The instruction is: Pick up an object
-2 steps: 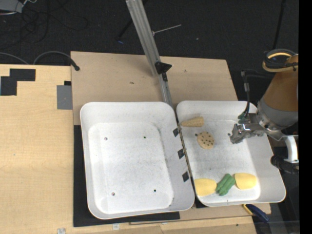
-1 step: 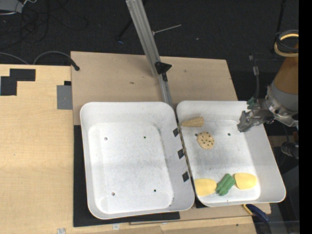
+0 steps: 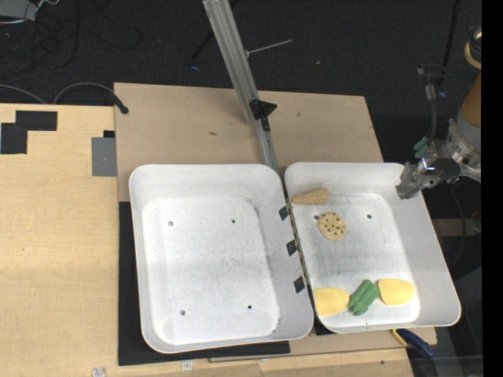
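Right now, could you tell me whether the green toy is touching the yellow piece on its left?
Touching. The camera view shows the green toy lying directly against the left yellow piece, with no white bin floor visible between them.

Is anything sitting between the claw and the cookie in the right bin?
Nothing visible does. The claw hangs at the right bin's upper right rim, and the bare bin floor runs from there to the cookie. The cone-shaped piece lies beyond the cookie, off that line.
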Controlling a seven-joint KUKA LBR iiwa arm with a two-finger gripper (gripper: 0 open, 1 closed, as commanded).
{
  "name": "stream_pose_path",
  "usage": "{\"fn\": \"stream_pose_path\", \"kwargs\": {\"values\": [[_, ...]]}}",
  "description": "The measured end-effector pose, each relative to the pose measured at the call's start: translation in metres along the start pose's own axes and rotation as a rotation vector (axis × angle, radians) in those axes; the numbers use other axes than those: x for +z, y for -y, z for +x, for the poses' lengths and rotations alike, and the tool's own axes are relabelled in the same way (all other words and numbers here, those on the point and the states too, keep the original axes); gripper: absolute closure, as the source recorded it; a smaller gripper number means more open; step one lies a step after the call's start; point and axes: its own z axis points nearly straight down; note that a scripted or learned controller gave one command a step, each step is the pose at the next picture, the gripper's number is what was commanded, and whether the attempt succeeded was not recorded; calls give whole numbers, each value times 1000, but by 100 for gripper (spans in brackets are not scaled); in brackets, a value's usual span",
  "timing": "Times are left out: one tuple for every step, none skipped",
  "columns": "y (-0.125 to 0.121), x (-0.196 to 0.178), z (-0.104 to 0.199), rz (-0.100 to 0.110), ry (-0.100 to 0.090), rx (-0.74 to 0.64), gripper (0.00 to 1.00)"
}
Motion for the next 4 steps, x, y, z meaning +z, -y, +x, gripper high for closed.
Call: {"fn": "stream_pose_path", "kwargs": {"values": [[8,2,45,7,-3,-1,100],[23,18,85,9,-3,-1,100],[32,18,141,9,-4,-3,100],[39,37,187,10,-3,-2,100]]}}
